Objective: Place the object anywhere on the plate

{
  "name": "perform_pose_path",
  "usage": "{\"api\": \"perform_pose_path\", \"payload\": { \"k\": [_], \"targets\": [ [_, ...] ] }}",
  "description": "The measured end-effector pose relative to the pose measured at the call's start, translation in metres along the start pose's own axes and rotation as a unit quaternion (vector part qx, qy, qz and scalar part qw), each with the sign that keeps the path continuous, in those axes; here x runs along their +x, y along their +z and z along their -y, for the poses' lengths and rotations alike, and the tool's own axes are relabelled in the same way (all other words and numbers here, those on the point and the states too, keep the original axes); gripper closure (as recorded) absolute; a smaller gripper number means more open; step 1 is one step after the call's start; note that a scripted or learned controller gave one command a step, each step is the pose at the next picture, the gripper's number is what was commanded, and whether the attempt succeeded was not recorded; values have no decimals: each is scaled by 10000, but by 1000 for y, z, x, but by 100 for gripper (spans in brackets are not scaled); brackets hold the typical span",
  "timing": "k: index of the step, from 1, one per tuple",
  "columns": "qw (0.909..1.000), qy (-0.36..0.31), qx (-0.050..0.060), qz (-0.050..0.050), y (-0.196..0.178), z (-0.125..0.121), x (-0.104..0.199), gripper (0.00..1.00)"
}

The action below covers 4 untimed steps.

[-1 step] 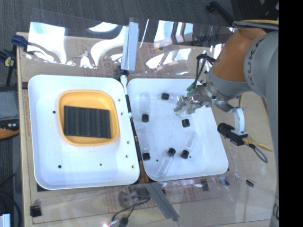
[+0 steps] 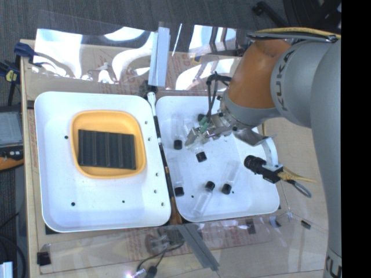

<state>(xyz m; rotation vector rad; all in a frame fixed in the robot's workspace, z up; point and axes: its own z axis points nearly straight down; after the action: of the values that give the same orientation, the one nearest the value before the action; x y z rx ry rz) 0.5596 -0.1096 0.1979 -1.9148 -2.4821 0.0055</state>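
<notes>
A yellow plate point(image 2: 106, 119) with a dark ridged panel in its middle lies in the left bin point(image 2: 55, 196). In the right bin point(image 2: 261, 198) lie several small clear vials with black caps, among them one point(image 2: 177, 145) near the bin's left wall, one point(image 2: 201, 156) in the middle and one point(image 2: 209, 185) nearer the front. My gripper point(image 2: 200, 132) hangs low over the upper middle of the right bin, just above the middle vial. Its tip blends with the clear pieces under it, so I cannot make out whether anything is in it.
A raised divider point(image 2: 160, 155) separates the two bins. More clear vials point(image 2: 203, 201) lie at the front of the right bin. A black cylinder point(image 2: 258, 167) sticks out beside the arm at the bin's right edge. Cables and brackets lie in front of the bins.
</notes>
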Motion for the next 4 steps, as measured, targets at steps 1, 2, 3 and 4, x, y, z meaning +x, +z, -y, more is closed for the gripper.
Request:
{"api": "perform_pose_path", "payload": {
  "k": [1,2,3,4],
  "targets": [
    [9996,-282,-19,12,-35,-63,59,100],
    [9996,-280,-19,13,-35,-63,59,0],
    [9994,-346,-5,13,7,-103,155,0],
    [9918,-1277,-9,12,6,-45,118,0]
  ]
}}
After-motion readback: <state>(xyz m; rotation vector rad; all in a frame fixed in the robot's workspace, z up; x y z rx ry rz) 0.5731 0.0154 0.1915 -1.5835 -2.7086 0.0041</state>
